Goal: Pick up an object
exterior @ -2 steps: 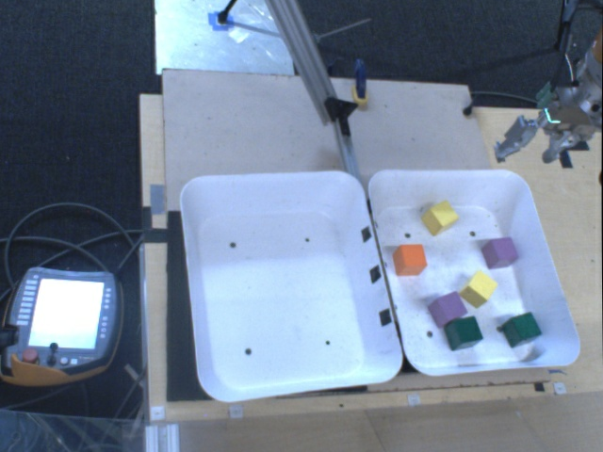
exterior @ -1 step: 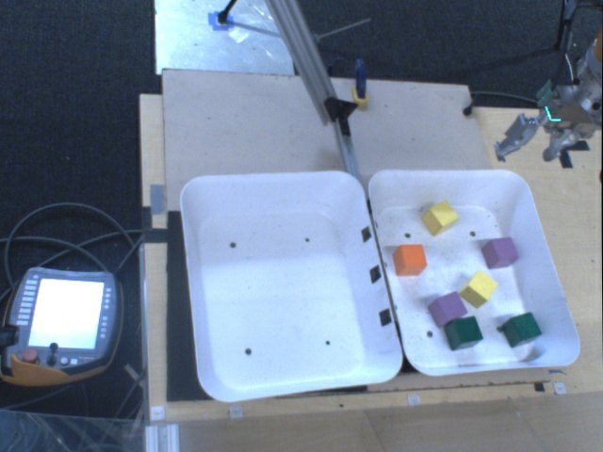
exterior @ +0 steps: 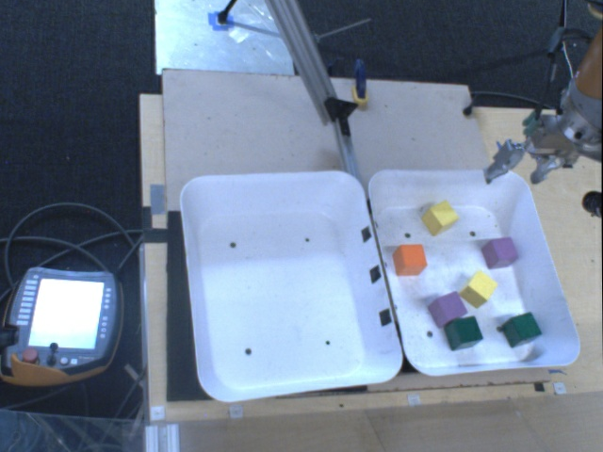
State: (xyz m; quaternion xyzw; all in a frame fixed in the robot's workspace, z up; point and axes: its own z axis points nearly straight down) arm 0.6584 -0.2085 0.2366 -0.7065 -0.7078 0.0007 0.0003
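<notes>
Approach step, nothing grasped. Jaws (exterior: 521,161) spread open and empty above right bin (exterior: 551,281) far corner. Seven blocks in that bin; purple block (exterior: 499,251) nearest. Next: descend over one block, close.

From my seat, the arm (exterior: 586,83) is cut off by the right edge just above the right bin (exterior: 551,252), so I see little beyond its wrist. The tool (exterior: 523,163) at that bin's far right corner is too small and blurred to read its fingers.
</notes>
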